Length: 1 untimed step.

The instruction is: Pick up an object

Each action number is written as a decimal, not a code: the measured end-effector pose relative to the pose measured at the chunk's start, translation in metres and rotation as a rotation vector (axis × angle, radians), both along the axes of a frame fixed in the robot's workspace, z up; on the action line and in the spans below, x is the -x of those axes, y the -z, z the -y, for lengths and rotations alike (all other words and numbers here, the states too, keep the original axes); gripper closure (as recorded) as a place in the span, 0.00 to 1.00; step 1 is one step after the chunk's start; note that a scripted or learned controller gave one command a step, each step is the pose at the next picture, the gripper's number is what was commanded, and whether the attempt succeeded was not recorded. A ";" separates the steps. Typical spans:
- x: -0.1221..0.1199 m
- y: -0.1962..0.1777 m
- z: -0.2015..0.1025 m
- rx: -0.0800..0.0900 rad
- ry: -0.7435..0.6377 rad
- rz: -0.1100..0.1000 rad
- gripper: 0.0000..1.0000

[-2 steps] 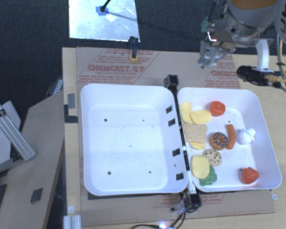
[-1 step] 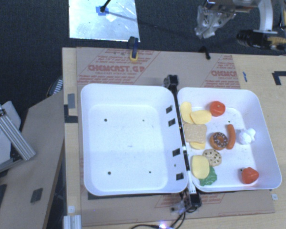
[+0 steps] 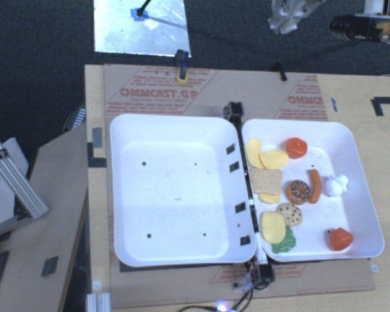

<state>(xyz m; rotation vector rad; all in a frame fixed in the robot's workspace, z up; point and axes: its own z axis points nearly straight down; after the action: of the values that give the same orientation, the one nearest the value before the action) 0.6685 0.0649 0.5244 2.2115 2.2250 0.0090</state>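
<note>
While the gripper (image 3: 287, 15) hung at the top right of the frame, well above both bins, I could not tell its state through the blur. Two white bins sat side by side: the left bin (image 3: 175, 187) and the right bin (image 3: 357, 174). In the right one I counted two red tomatoes (image 3: 296, 147) (image 3: 340, 238), four yellow slices (image 3: 273, 159), one bread slice (image 3: 268, 181), one doughnut (image 3: 299, 191), one sausage (image 3: 315, 185), one cookie (image 3: 289, 214), one green leaf (image 3: 285, 242) and one white lump (image 3: 337, 186). All lay well below the gripper, none touching it.
</note>
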 end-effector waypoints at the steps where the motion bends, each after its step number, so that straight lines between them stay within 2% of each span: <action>1: 0.031 0.287 -0.043 0.001 0.000 -0.014 1.00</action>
<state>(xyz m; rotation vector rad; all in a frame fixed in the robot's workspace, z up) 0.6376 0.1075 0.2369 2.2187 2.2312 -0.0073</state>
